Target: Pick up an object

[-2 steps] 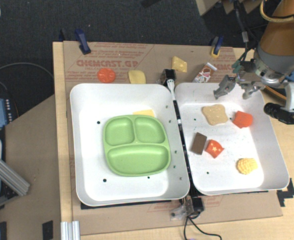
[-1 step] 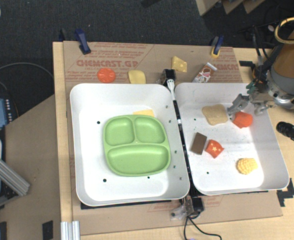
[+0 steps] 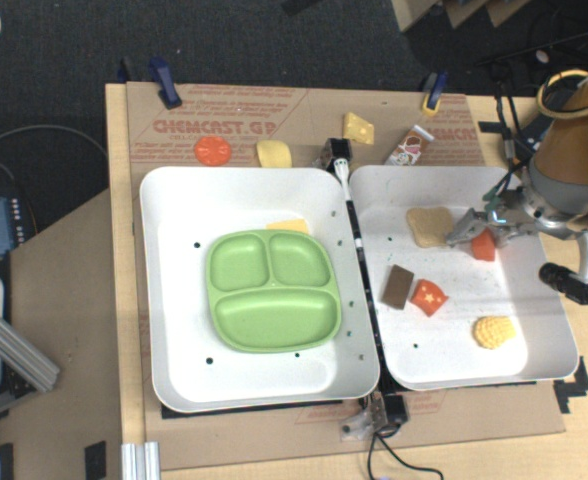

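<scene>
1. The desk (image 3: 224, 123) carries two white bins side by side.
2. The left bin (image 3: 174, 218) holds a green divided plate (image 3: 272, 290).
3. In the right bin (image 3: 534, 348), the arm's pincer (image 3: 486, 230) sits low at the far right; whether it is wide or narrow cannot be told.
4. A red block (image 3: 484, 247) lies right at its tips, a tan piece (image 3: 429, 225) just left.
5. Nearer lie a brown block (image 3: 398, 287), a red-orange piece (image 3: 429, 297) and a yellow corn piece (image 3: 493, 332).

Right bin's crowded up top, roomier down low

My gripper (image 3: 482, 230) sits among the tan piece (image 3: 429, 225) and red block (image 3: 484, 247); brown block (image 3: 398, 287), red cube (image 3: 429, 297) and corn (image 3: 493, 332) dot the middle. Green tray (image 3: 272, 290) hogs the left bin (image 3: 174, 268).
</scene>
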### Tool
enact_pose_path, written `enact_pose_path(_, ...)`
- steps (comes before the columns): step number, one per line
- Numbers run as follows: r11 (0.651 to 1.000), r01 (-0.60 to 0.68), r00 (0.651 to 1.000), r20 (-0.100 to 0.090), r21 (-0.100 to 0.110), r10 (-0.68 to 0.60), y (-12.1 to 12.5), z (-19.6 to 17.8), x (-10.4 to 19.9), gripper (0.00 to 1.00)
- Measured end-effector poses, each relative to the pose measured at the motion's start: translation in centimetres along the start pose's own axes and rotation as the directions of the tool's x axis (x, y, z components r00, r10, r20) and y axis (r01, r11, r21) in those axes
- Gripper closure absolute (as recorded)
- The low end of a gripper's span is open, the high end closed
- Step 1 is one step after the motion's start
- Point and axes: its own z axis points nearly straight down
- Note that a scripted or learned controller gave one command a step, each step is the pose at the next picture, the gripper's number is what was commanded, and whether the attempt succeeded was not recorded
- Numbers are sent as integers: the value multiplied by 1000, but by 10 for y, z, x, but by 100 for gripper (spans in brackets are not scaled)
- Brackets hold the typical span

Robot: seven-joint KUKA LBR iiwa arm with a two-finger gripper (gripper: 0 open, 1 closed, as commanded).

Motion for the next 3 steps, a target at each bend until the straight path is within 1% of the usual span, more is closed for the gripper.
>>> enact_pose_path(1, 1000, 2, 1000, 11, -5, -2, 1, -14, -1, 100)
enact_pose_path(2, 1000, 3, 1000, 21, -17, -2, 52, -7, 65, 100)
enact_pose_path(3, 1000, 7, 1000, 10, -9, -7, 38, -106, 157, 100)
